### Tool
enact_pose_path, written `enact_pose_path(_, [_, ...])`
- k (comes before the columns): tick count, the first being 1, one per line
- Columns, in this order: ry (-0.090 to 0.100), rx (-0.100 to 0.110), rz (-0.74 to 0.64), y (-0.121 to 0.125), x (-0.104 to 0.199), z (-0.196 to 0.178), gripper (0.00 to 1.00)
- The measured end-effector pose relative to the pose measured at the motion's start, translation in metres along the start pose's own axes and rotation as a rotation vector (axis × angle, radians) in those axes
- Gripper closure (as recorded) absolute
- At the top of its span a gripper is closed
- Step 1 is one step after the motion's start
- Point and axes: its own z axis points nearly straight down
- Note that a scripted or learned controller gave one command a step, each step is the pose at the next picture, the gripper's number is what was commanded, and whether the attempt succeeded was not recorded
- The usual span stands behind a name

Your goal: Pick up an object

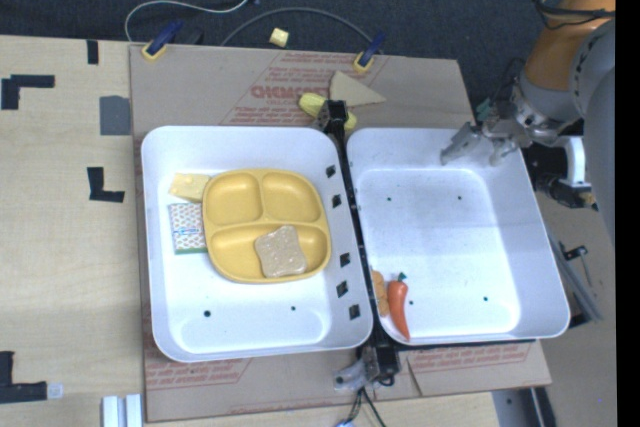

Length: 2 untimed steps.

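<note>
Arm: I see my grey arm with its orange band (pixel 570 25) coming in from the right, wrist bent over the far right corner of the right bin.
Gripper: the metal two-finger gripper (pixel 478 149) hangs above the right shallow white bin's (pixel 520 215) far rim; I cannot tell its state, and I see nothing in it.
Right bin: a small orange carrot with a green top (pixel 397 303) lies in the near left corner, against the wall by the divider.
Left bin: the left shallow white bin (pixel 240 325) holds a yellow plastic plate with three compartments (pixel 265 220); a tan slice of toast (pixel 281 251) rests in its near compartment.
Beside the plate: a pale yellow wedge (pixel 188 185) and a small patterned packet (pixel 186 226) lie just left of it, on the bin floor.
</note>
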Motion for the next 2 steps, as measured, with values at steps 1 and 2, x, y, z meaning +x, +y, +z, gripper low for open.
enact_pose_path(1, [0.010,0.016,-0.006,-0.077,0.079,0.030,0.00])
enact_pose_path(2, [0.005,0.003,-0.009,-0.019,0.137,0.045,0.00])
